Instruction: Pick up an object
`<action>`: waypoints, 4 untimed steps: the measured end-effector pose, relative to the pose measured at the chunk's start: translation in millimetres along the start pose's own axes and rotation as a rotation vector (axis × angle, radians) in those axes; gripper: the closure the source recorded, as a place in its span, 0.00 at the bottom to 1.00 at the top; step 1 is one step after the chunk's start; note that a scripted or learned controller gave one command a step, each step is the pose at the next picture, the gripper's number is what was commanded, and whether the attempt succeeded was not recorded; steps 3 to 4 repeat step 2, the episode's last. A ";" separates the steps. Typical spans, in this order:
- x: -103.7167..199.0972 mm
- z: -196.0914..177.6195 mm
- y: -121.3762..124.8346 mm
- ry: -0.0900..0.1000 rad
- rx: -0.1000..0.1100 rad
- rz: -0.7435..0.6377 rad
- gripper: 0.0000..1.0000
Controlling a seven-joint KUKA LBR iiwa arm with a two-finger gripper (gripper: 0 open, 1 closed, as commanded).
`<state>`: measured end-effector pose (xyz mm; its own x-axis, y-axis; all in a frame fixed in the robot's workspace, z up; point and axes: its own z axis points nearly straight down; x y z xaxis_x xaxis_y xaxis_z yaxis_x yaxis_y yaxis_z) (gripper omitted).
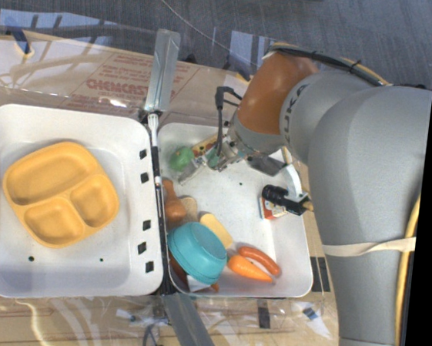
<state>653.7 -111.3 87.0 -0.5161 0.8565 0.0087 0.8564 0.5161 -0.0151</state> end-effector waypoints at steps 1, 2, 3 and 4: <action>4.6 0.6 -0.2 0.003 0.011 -0.254 0.00; -19.8 -20.5 -49.4 -0.009 -0.010 -0.274 0.00; -19.8 -20.5 -49.4 -0.009 -0.010 -0.274 0.00; -19.8 -20.5 -49.4 -0.009 -0.010 -0.274 0.00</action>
